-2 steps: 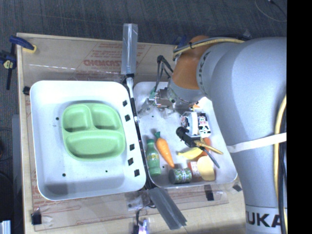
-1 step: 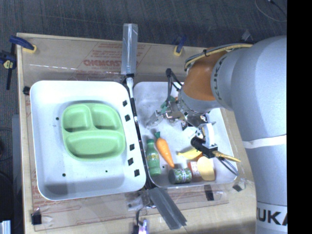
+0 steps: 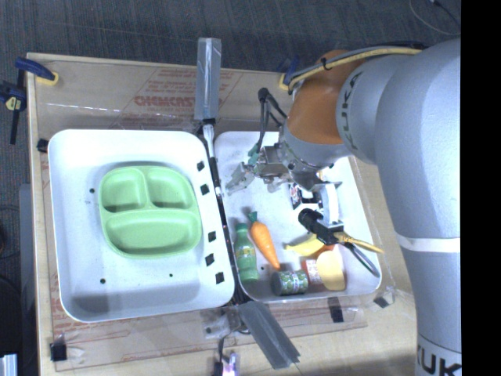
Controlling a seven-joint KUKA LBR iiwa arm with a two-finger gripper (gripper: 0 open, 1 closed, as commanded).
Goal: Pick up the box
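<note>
Several small things are crowded along the near wall of the right bin [image 3: 368, 288]. A can [image 3: 293, 282] is found there, and just beside it a small red and white piece, which is taken here for the box [image 3: 313, 270]. A yellow lump [image 3: 333, 269] is close on its other side. The box is too small for its shape to be told surely.

Just behind this row a green bottle [image 3: 246, 253] and a carrot [image 3: 264, 244] are laid side by side. A banana [image 3: 305, 246] is seen just behind the box. In the left bin [image 3: 70, 233] a green plate [image 3: 149, 210] is placed, which is not needed for the task.

Further back, the gripper [image 3: 249, 171] is held over the far part of the right bin, well apart from the box. Nothing is seen in it, and whether it is open or closed cannot be told.

The approach is judged as not yet done. For a good grasp, the gripper should be brought toward the near wall, set straight above the box and lowered slowly. Because the can and the lump are so close, the closing should be made across the other two sides, between banana and wall. Otherwise a neighbour may be caught together with the box.
</note>
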